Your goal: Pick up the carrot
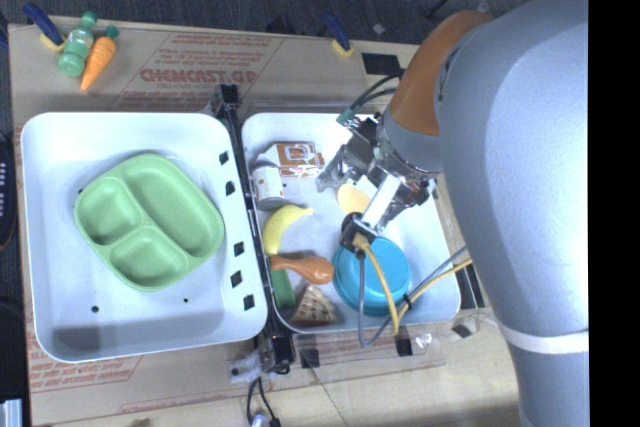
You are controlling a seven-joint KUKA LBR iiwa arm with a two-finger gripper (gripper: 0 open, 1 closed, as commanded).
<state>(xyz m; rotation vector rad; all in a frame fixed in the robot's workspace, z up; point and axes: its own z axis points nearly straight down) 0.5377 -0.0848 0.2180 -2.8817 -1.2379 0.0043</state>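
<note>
While gripper [338, 173] hangs over right bin [310, 125] — carrot [97, 62] well apart, outside it.

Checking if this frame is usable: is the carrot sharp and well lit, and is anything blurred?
Camera view: the carrot is evenly lit and fairly sharp, with no glare; the arm, near the lens, looks soft; the left bin has a faint shadow in its near corner.

yellow thing [351, 199] half-hidden, box [297, 158] print blurred
</note>
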